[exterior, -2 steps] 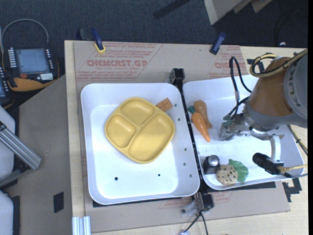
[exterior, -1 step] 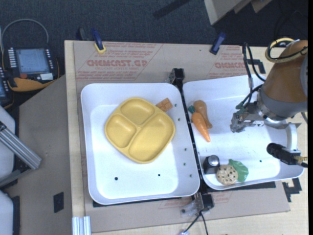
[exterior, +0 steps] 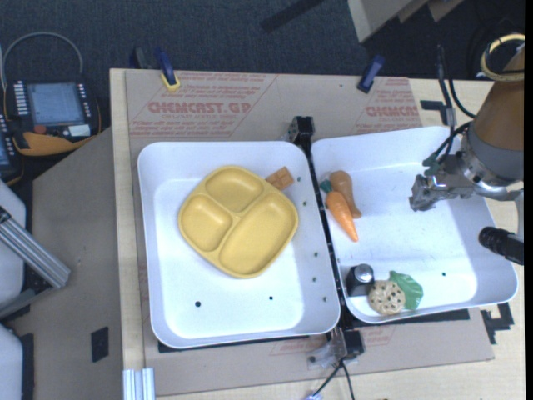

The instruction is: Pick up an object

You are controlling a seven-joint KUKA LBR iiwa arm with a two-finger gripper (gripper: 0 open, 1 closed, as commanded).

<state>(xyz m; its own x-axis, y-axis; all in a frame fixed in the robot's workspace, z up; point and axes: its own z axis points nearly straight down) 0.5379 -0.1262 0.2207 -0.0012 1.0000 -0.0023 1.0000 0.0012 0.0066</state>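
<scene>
My gripper (exterior: 423, 195) hangs over the upper right part of the right bin (exterior: 454, 261), and nothing can be seen held in it. An orange carrot (exterior: 342, 216) lies at that bin's left side, well to the left of the gripper. A tan-brown piece (exterior: 343, 187) rests against the carrot's upper end. At the bin's front lie a round speckled cookie (exterior: 386, 297), a green leafy item (exterior: 410, 287) and a small black and silver round object (exterior: 361, 277).
The left bin (exterior: 166, 248) holds a yellow divided plate (exterior: 239, 221), with a small brown block (exterior: 281, 177) at the plate's upper right edge. A black divider (exterior: 321, 223) runs between the two bins. The grey and orange arm (exterior: 500, 132) enters from the right.
</scene>
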